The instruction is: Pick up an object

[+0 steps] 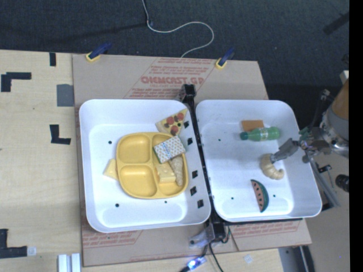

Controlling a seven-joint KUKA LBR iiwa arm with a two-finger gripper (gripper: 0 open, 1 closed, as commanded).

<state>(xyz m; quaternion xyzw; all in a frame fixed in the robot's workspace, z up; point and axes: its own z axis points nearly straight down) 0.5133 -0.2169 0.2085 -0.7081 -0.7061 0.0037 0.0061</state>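
A pale wooden bench point(34, 169) fills the left, black tape marks point(57, 134) scattered at nine o'clock. A brown cardboard sheet point(170, 78) with red lettering lies over it, clipped at twelve. Beyond, dark carpeted floor point(255, 16), with a thin white cable point(187, 27) looping across.
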